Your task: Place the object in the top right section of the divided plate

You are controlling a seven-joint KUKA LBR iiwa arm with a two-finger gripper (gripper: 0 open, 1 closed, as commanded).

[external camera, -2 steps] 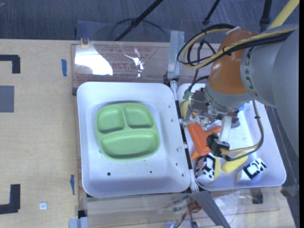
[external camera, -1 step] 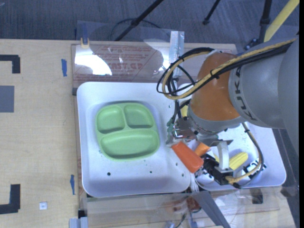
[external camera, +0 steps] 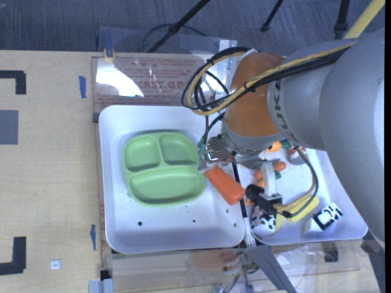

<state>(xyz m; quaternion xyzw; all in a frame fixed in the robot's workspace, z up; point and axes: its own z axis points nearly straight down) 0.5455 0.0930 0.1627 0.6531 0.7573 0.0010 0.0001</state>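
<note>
A green divided plate [external camera: 164,168] lies in the left white bin [external camera: 122,224]; its top right section [external camera: 178,148] holds nothing. An orange block-like object [external camera: 225,185] lies tilted just off the plate's right rim, near the wall between the two bins. My gripper [external camera: 211,153] hangs under the grey and orange wrist, right at the plate's right edge and directly above the upper end of the orange object. I cannot tell whether it touches the object.
The right bin [external camera: 349,224] holds small items: orange and green pieces [external camera: 276,163], a yellow object [external camera: 303,210], a black and white piece [external camera: 328,215] and a white spotted one [external camera: 266,224]. The arm's bulk and cables [external camera: 204,84] overhang the bins' back right.
</note>
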